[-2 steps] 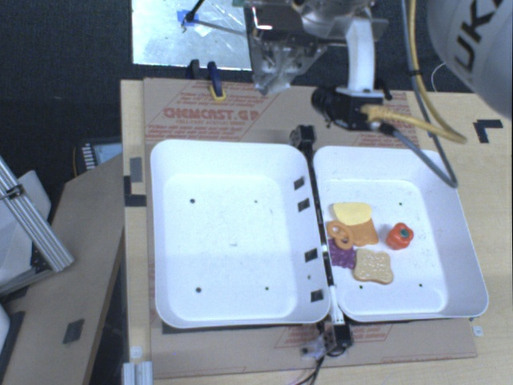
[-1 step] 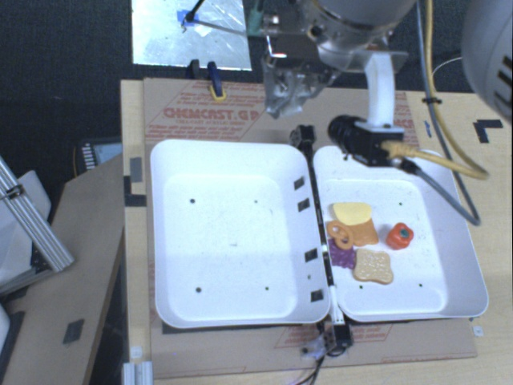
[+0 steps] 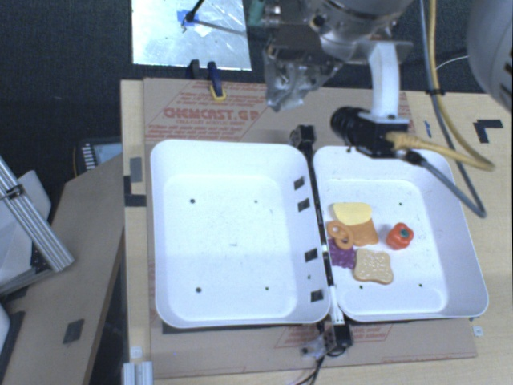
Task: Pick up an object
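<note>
Gripper [image 3: 290, 87] hanging high above the bench [image 3: 200, 115], beyond the bins' far rim; finger state impossible to tell, nothing seen held. Well below and to its right, in the right bin [image 3: 449, 295], candidates bunched against the inner wall: yellow slice [image 3: 353, 212], pretzel [image 3: 339, 234], purple piece [image 3: 343, 256], cracker [image 3: 373, 266], red tomato [image 3: 400, 235] slightly apart, probably easiest. Left bin [image 3: 232, 239] beside. Divider clips [image 3: 311, 255] crowding the cluster.

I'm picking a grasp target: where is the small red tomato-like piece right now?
In the camera view the red piece lies in the right bin, toward its right side, just right of the yellow and orange slices and above-right of the bread-like piece.
</note>
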### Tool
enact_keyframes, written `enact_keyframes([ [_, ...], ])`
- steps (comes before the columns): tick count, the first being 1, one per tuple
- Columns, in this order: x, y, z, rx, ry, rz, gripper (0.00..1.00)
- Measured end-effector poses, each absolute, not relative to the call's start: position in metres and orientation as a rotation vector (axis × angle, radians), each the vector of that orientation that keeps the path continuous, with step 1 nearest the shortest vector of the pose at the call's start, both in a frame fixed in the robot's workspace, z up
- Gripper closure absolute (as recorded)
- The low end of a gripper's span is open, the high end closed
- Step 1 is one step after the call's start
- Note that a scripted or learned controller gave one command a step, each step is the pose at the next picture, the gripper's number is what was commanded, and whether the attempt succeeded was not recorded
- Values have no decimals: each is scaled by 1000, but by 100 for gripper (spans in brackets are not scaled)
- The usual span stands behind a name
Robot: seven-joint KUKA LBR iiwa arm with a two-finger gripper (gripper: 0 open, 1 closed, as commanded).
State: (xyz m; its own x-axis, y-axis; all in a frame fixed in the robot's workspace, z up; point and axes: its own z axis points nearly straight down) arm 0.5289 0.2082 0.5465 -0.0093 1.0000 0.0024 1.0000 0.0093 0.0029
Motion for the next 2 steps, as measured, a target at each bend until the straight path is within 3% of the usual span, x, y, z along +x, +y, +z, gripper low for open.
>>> enact_keyframes([
  [1,529,209,557,2206,2236,9,100],
  [2,644,235,502,2217,2220,10,100],
])
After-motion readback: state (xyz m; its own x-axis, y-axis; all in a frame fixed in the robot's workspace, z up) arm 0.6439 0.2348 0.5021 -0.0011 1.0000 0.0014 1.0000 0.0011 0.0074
